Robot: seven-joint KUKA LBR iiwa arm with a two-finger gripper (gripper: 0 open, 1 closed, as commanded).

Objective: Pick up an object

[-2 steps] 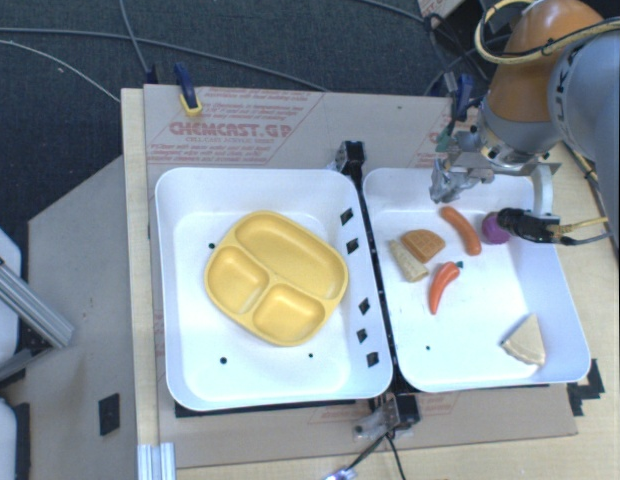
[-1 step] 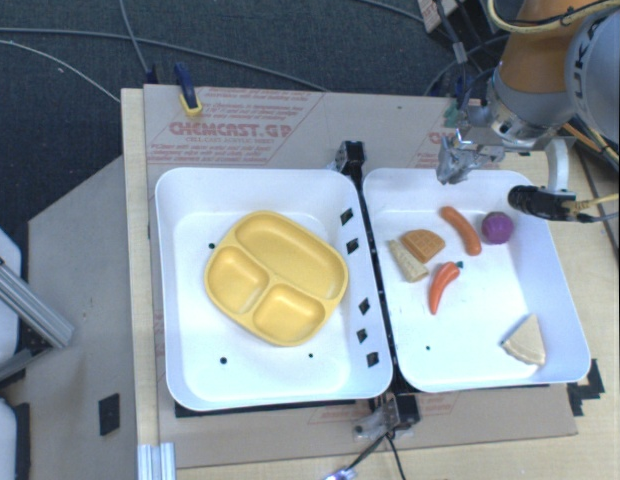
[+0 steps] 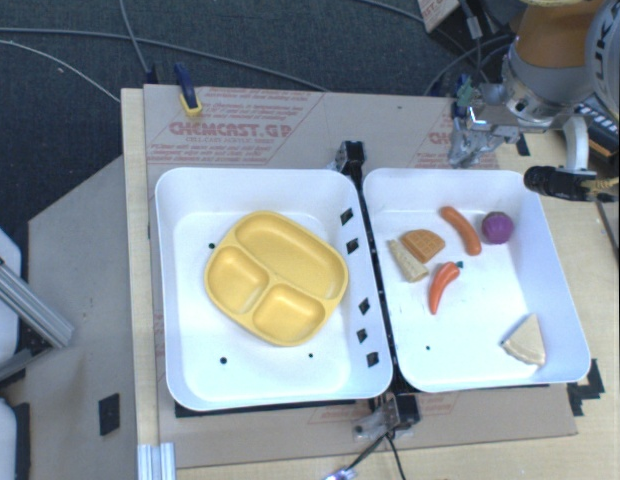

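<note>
The tool [image 3: 477, 140] hangs just beyond the far rim of the right bin [image 3: 550, 268], over the surface [image 3: 240, 128]. Nearest it in that bin lie the sausage [image 3: 461, 229] and the round fruit [image 3: 498, 227], side by side. Farther off sit the toast piece [image 3: 423, 243], the bread slice [image 3: 406, 260] and the carrot [image 3: 442, 285]. The wedge [image 3: 526, 341] lies farthest in that bin. The sectioned plate [image 3: 277, 277] rests in the left bin [image 3: 180, 298], well apart from the tool.

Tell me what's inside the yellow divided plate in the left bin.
All three compartments of the yellow plate show bare yellow, with no food in them. The part of the left bin beneath the plate is covered, so what lies under it cannot be seen.
</note>
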